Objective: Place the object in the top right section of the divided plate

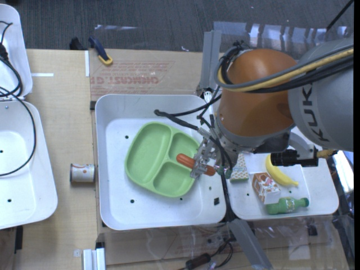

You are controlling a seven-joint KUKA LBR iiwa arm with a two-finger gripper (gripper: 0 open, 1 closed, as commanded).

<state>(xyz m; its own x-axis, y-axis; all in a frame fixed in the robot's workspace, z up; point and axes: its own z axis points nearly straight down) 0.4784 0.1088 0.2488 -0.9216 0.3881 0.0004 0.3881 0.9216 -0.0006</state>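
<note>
A light green divided plate (149, 153) lies tilted in the left white bin (112, 201). It has one large section on the left and two smaller ones on the right. An orange-red sausage-shaped object (184, 160) sits over the plate's right rim, between the two smaller sections. Its left end pokes out over the plate. My gripper (202, 165) reaches down from the arm at the right and is shut on the object's middle. The arm's orange band hides the plate's far right edge.
The right bin (329, 193) holds a banana (281, 173), a red-and-white carton (265, 187), a green bottle (288, 205) and a patterned sponge (241, 169). A small can (82, 173) lies on the bench to the left. Black cables (174, 116) hang over the bin's back.
</note>
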